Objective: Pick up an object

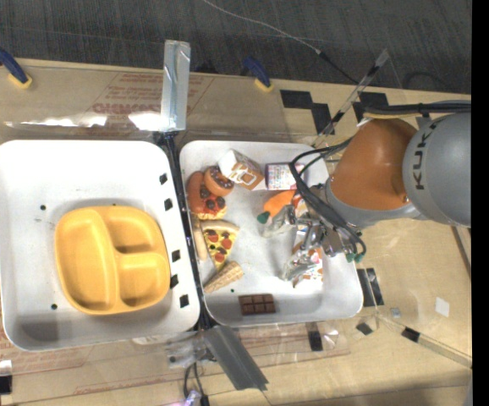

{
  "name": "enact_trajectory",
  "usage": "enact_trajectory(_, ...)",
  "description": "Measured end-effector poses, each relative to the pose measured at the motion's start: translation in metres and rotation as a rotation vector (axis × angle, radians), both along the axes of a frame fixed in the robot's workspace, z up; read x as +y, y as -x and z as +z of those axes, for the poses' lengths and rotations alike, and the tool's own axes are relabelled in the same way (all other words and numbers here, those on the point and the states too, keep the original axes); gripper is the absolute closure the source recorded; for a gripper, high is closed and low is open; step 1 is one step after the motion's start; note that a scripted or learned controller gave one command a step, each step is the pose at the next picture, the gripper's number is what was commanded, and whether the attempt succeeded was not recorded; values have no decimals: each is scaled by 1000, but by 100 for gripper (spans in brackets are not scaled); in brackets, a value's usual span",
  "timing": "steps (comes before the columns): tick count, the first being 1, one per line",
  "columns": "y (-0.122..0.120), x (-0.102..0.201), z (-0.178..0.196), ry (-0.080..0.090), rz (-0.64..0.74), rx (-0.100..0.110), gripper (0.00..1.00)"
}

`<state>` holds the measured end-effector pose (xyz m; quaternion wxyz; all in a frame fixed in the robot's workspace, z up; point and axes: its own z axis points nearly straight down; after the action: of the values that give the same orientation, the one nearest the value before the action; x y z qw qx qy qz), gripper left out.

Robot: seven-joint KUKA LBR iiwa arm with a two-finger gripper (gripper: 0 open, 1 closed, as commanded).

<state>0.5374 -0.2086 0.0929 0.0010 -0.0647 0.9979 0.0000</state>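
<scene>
While grip state unclear, fingers [299, 242] low in right bin [346, 299], touching silver wrapper [305, 265]

We see a tan bench [101, 91] with printed red text, and dark ribbed flooring [75, 11] beyond its far edge. Blue clamps [12, 66] grip that edge. Black squares [299, 100] mark the bench, and a thin cable [228, 15] crosses the flooring.

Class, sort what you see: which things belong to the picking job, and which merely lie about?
Job:
gripper
right bin
pizza slice
chocolate bar
burger
carrot
ice-cream cone

Lying about:
yellow tray
left bin
blue clamps
</scene>
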Motion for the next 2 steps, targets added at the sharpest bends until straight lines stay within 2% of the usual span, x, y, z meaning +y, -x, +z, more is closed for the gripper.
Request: enact_trajectory(2, 43, 0, -1, -1, 39, 2, 0)
